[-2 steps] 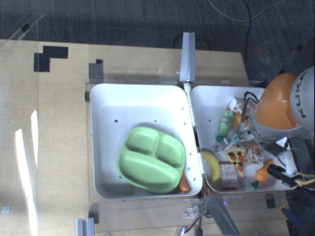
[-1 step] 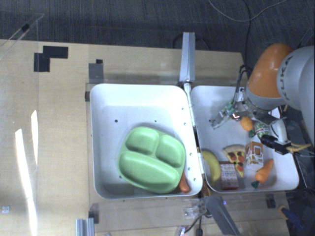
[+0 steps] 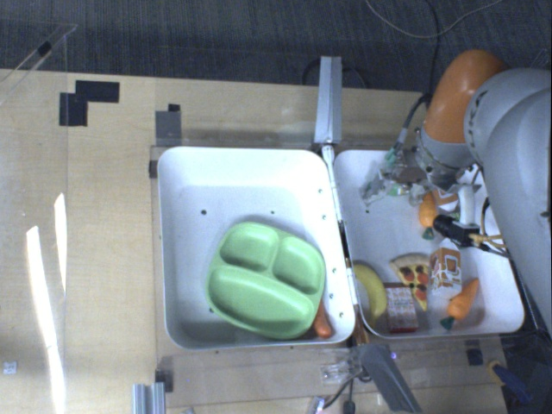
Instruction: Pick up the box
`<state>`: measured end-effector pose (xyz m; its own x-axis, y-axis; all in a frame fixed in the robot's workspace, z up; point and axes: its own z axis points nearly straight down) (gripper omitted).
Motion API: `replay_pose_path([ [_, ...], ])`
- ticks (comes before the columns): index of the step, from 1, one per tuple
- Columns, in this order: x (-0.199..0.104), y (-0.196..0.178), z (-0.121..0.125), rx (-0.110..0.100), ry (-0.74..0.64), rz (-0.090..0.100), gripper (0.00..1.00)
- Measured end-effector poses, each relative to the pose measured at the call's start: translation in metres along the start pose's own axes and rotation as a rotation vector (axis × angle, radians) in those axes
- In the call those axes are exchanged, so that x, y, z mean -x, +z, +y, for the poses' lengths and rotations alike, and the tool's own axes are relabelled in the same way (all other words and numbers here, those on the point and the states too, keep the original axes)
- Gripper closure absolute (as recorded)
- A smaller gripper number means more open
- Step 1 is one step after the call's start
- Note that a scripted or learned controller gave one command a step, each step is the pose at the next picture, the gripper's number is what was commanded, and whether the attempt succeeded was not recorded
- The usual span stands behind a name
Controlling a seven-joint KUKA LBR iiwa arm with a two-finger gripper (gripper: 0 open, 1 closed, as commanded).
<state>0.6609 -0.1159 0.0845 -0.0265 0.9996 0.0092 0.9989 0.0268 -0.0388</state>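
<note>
One box (image 3: 445,270) lies in the right bin (image 3: 366,231) beside a pizza slice (image 3: 412,274), leaning among toy food, so we judge it awkward to pinch. The gripper (image 3: 392,179) hovers near the back wall; we cannot tell its state.

Divided tray (image 3: 266,279) in left bin (image 3: 185,179), banana (image 3: 372,288), box (image 3: 445,270) and carrot (image 3: 462,302) in right bin (image 3: 362,166)

Pale wooden bench (image 3: 86,257) below dark carpeted floor (image 3: 190,11).
</note>
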Motion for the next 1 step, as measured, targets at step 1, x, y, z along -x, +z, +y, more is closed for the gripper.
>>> replay_pose_path([
  [1,0.0031,-0.0105,-0.0017,-0.007,-0.006,-0.007,1.00],
])
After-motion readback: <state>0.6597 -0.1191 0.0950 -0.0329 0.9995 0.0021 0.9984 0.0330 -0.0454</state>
